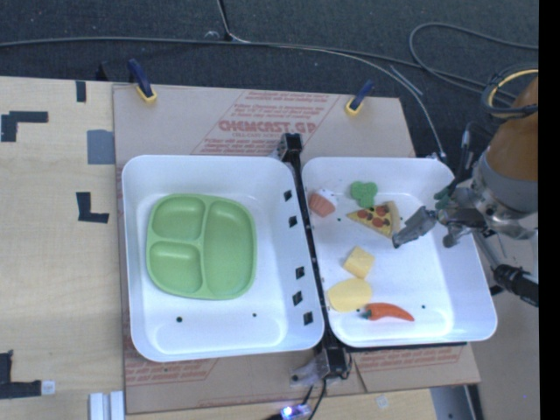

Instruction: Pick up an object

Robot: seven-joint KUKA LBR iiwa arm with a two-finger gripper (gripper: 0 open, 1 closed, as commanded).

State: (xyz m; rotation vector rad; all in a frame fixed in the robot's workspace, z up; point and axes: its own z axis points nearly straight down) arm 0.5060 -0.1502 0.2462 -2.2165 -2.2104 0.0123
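You can see little of the arm (512,160): it is cut off at the right, and only its grey wrist and orange band show above the right bin (455,309). The tool (426,224) hangs over that bin's right part, one dark finger (413,227) slanting down to the left just beside the pizza slice (376,217). You cannot tell whether the tool is open or closed, since the parts blur together; nothing shows gripped.

The things to pick all lie in the right bin: a green broccoli-like piece (363,191) at the far side, a small pink piece (322,204) to its left by the divider, the pizza slice, a pale yellow cube (358,262) in the middle, and a yellow lump (349,295) touching an orange-red pepper (389,312) at the near side. The left bin (140,182) holds a green divided plate (201,245).

Red print on the cardboard sheet (262,121) under the bins is reversed and too soft to read. Two blue-and-yellow clamps (140,81) pin its far edge. The table (52,261) is pale wood with dark tape marks; black cables (219,7) cross the dark carpet beyond.
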